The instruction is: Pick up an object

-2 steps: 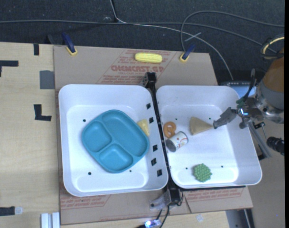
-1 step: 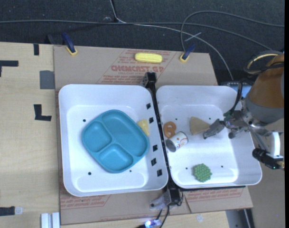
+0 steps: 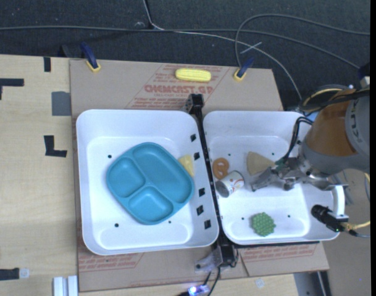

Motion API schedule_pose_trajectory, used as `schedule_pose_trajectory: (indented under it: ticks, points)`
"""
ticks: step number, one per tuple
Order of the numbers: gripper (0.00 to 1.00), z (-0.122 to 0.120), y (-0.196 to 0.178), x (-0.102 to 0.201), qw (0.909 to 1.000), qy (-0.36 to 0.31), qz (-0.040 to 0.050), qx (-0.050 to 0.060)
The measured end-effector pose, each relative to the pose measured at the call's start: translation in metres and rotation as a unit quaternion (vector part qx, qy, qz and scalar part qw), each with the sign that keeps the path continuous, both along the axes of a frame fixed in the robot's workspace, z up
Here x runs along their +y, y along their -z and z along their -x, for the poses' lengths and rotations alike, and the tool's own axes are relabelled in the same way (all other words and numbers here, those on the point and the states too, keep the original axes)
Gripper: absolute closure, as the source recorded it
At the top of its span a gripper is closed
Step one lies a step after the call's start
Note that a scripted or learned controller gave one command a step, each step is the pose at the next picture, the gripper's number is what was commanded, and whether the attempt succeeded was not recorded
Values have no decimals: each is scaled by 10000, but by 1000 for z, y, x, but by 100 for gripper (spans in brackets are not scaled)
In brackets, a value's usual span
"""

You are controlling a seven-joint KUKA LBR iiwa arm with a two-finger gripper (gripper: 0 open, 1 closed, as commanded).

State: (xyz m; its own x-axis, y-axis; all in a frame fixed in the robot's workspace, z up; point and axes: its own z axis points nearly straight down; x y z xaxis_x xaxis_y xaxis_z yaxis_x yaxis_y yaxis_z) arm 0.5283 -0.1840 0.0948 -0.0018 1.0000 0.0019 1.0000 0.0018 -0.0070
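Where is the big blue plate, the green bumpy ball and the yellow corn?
blue plate (image 3: 149, 182): camera view, on its middle ridge.
green bumpy ball (image 3: 262, 223): camera view, on its top.
yellow corn (image 3: 192, 74): camera view, on its middle.
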Motion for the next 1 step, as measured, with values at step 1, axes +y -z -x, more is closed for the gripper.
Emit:
schedule_pose_trajectory:
  ticks: [1]
  points:
    - [100, -1, -13, 0, 10000, -2, 5, -20]
